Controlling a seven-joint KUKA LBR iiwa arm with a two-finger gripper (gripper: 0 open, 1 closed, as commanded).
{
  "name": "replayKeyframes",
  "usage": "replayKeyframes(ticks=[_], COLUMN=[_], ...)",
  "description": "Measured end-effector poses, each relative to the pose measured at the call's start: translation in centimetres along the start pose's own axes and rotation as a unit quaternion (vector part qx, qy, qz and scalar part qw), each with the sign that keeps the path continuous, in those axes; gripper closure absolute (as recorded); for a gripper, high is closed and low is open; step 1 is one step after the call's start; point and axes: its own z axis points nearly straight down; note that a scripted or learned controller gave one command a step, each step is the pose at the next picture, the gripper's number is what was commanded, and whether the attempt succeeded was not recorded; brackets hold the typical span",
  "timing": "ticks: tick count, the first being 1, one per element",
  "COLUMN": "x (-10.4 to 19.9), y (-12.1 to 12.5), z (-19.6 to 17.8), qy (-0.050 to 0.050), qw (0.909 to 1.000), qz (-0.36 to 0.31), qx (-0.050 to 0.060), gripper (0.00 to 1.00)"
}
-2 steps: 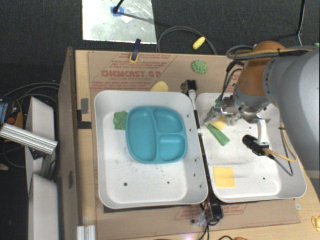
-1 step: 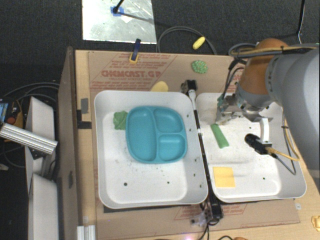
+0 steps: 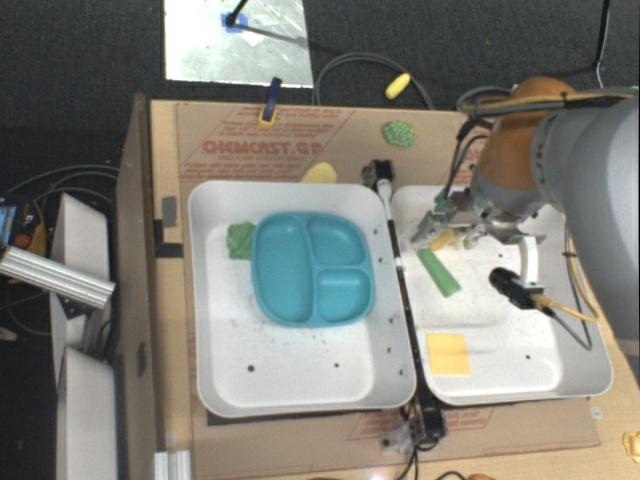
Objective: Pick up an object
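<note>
One big grey arm (image 3: 590,168) reaches in from the right, its orange band (image 3: 510,148) over the far side of the right bin (image 3: 585,373). A cardboard sheet (image 3: 250,143) w/ red print lies under both bins. The left bin (image 3: 290,373) sits just beside the right one, rims touching down the middle. Beyond the bench, on the dark floor, is a shiny silver sheet (image 3: 235,28).

In the left bin a blue plate (image 3: 312,268) w/ 3 compartments lies flat, approx. in the middle. In the right bin a yellow square (image 3: 447,353) lies flat near the front edge. The green stick (image 3: 438,272) lies at a slant near that bin's left wall, well apart from the square. The gripper (image 3: 437,233) hangs right at the stick's far end. Can't tell if it's apart or together, and the stick isn't seen clamped in it.

A green scrap (image 3: 241,240) touches the plate's left edge. On the cardboard, a yellow lump (image 3: 320,174) sits just behind the left bin, and a green knob (image 3: 400,133) further back.
</note>
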Motion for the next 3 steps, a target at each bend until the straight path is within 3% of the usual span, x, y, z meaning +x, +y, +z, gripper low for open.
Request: replayKeyframes(ticks=[1,2,3], x=[0.0,0.0,0.0], y=[0.0,0.1,0.1], z=[0.0,-1.1,-1.1], qy=[0.0,0.0,0.0], qw=[1.0,1.0,1.0], qz=[0.0,-0.001,-0.002], qx=[0.0,-0.002,-0.001], gripper=[0.0,1.0,0.0])
